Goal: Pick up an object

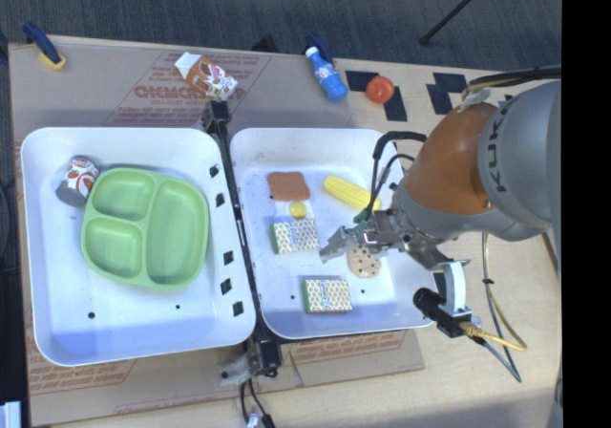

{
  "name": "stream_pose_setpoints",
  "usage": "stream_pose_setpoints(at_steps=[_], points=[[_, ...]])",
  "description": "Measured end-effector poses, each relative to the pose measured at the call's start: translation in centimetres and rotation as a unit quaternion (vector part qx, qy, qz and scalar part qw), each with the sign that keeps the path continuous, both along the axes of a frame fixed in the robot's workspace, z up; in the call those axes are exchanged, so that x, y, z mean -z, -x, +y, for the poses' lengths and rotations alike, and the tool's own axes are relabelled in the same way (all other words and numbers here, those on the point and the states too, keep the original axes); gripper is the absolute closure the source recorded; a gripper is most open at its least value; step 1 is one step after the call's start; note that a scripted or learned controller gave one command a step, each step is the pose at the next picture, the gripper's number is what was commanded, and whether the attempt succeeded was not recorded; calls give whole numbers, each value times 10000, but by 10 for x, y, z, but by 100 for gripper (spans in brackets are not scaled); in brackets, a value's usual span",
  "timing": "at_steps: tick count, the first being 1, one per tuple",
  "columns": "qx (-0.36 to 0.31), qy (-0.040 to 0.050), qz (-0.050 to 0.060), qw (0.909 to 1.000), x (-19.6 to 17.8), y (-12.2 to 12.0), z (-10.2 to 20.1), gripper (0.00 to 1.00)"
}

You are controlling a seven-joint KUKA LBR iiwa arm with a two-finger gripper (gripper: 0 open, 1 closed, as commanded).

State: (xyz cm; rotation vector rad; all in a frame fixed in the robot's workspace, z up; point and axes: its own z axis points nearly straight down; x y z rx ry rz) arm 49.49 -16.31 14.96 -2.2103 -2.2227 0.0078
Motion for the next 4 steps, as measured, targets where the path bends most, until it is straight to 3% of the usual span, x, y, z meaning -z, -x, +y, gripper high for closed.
stream_pose_setpoints(at_steps=[1, 2, 3, 4], points=[[-7, -3, -17, 10000, 58, 19, 35, 0], [-34, -1, -19, 10000, 48, 18, 35, 100], [-6, 4, -43, 10000, -68, 18, 88, 100], [9, 6, -31, 10000, -59, 19, 42, 100]])
